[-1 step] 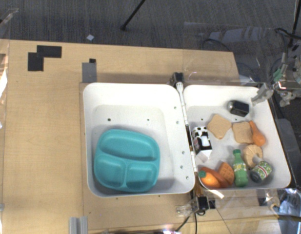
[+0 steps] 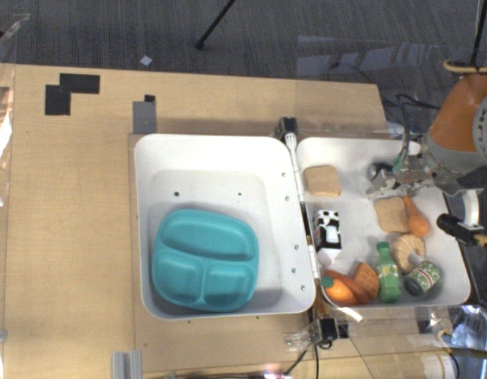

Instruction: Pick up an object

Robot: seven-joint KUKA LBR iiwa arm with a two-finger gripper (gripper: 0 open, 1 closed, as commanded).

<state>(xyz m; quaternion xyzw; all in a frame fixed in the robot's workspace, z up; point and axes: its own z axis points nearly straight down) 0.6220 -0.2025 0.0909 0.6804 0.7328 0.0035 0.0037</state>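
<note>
**Which toy is the easiest grab here?**

Wooden desk (image 2: 69, 235), dark carpet behind it, two white bins on top. Left bin (image 2: 160, 152) holds a teal divided tray (image 2: 204, 257); wide, flat and slick, so I'd guess it's a bad pick.

Right bin (image 2: 350, 150) has the small stuff: a bread slice (image 2: 322, 181), a black-and-white carton (image 2: 328, 229), an orange fruit (image 2: 339, 290), a green bottle (image 2: 387, 272), a can (image 2: 423, 278), a carrot (image 2: 414, 218). Probably all light hard plastic. The carton looks best to me, pinched across its flat sides; round things may roll away.

End effector (image 2: 395, 177) hovers over the bin's far side, near the carrot. Can't tell if it's open or closed.
</note>
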